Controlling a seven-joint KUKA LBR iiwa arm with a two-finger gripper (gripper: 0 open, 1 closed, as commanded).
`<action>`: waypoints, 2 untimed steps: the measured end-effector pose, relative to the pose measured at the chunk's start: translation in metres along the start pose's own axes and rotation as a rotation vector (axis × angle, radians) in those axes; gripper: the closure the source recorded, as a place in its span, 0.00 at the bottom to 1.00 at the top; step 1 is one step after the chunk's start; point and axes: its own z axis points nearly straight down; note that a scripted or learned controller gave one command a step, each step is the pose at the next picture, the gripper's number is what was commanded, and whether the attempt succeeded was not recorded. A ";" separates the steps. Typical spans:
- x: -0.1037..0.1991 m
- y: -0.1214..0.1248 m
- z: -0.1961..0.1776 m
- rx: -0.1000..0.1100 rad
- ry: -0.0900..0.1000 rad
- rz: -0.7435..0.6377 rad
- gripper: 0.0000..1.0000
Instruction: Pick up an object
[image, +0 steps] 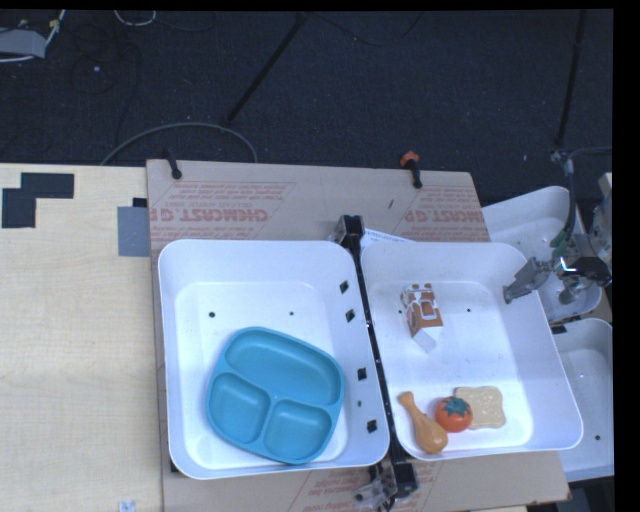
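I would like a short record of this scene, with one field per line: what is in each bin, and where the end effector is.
left bin: blue divided plate
right bin: small brown and white toy block, toy drumstick, toy tomato, toy bread slice
food group: drumstick, tomato and bread lie close together at the near edge
end effector: at the right bin's far right rim, holding nothing visible
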 end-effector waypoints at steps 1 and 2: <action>0.000 0.002 -0.006 -0.012 -0.003 -0.002 0.00; 0.002 0.006 0.057 -0.005 0.000 -0.003 0.00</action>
